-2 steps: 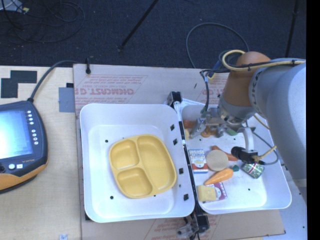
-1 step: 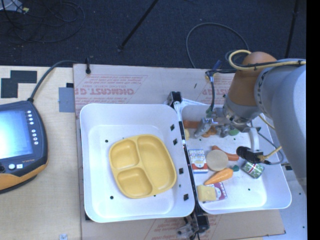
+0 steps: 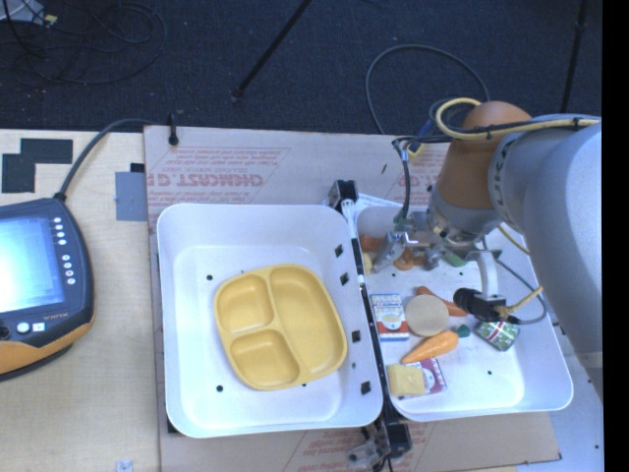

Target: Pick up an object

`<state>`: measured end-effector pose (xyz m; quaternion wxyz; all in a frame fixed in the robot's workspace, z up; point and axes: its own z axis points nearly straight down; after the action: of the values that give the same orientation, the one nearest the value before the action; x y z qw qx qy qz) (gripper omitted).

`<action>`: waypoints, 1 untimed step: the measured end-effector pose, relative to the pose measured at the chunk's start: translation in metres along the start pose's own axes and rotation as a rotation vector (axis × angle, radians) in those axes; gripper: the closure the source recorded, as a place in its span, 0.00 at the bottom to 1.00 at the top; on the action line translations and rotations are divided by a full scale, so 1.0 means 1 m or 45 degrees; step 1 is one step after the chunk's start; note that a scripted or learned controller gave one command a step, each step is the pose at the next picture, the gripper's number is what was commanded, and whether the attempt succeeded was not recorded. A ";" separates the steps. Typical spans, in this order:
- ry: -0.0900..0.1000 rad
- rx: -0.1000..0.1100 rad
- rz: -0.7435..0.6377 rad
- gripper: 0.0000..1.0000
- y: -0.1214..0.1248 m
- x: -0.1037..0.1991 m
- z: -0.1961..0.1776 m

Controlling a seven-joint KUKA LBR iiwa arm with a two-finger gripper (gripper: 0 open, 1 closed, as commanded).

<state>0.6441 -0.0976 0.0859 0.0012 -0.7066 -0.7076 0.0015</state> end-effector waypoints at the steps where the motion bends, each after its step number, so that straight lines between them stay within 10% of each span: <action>1: 0.003 0.000 0.001 0.00 0.000 -0.010 0.000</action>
<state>0.6442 -0.1080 0.0856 0.0019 -0.7069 -0.7073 0.0006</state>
